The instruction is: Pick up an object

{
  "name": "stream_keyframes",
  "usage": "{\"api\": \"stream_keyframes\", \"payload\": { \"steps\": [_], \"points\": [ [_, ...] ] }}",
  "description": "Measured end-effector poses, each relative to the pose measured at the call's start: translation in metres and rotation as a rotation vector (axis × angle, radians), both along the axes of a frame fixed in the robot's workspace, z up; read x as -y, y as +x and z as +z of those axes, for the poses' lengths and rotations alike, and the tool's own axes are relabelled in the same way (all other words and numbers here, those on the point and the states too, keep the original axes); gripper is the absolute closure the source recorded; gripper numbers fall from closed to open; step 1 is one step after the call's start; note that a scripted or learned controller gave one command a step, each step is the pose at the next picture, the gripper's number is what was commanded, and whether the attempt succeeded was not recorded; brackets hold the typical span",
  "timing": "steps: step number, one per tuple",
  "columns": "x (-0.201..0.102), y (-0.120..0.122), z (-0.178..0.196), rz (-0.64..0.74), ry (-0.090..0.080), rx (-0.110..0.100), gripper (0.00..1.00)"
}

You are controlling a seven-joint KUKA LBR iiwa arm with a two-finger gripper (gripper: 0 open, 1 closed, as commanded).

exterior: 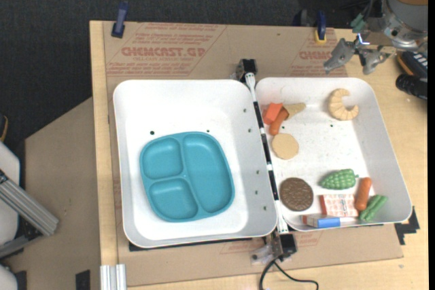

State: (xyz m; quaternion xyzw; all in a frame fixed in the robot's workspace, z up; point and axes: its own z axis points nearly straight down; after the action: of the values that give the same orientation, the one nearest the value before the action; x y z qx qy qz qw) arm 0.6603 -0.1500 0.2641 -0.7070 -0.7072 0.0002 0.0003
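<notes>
My gripper point(354, 56) hangs over the far rim of the right bin point(389, 146), with its two fingers spread and nothing between them. Just below it in the bin lies a tan croissant point(343, 104). An orange piece point(274, 114), a tan wedge point(296, 108) and a round tan cookie point(285, 146) sit by the bin's left wall. Along the near side are a brown patty point(297, 193), a green bunch point(338, 179), an orange carrot point(363, 192), a green pod point(373, 207), a red-and-white packet point(338, 204) and a blue-and-white tube point(323, 221).
The left bin point(129, 119) holds a teal divided plate point(187, 175). Both bins rest on a cardboard sheet point(163, 51) held by a blue clamp point(121, 18) and a yellow clamp point(321, 32). Black hinges point(246, 68) stand between the bins.
</notes>
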Motion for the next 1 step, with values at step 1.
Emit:
{"api": "stream_keyframes", "payload": {
  "steps": [1],
  "points": [
    [0.0789,-0.024,-0.0672,-0.007,0.0,-0.007,0.0]
  ]
}}
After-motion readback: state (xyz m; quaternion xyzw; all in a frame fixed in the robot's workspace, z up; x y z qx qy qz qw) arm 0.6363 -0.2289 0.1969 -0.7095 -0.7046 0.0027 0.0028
